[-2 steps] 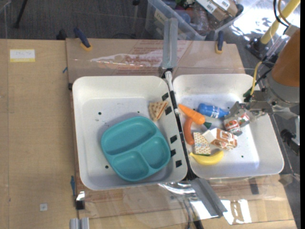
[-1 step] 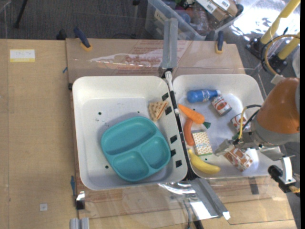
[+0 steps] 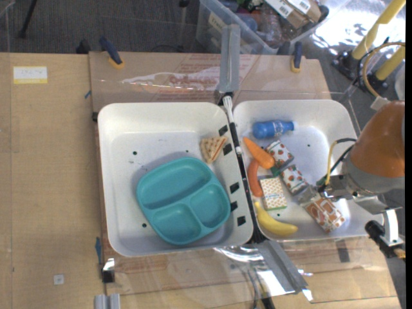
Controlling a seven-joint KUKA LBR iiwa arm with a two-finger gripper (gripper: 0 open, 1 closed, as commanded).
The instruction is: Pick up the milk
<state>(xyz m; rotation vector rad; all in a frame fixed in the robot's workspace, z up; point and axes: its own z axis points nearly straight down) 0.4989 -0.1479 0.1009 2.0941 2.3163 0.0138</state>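
The right bin is crowded. A blue bottle lies at the far side, and nearer come a carrot, an orange sausage, a patterned carton, a second carton, a green-edged box and a banana. The left bin holds a teal plate and a sandwich wedge.

The milk carton, probably the red-and-white one, lies tilted by the right bin's near wall. The gripper hangs at its far edge. The wrist hides its tip, so I cannot tell whether it is open or closed.
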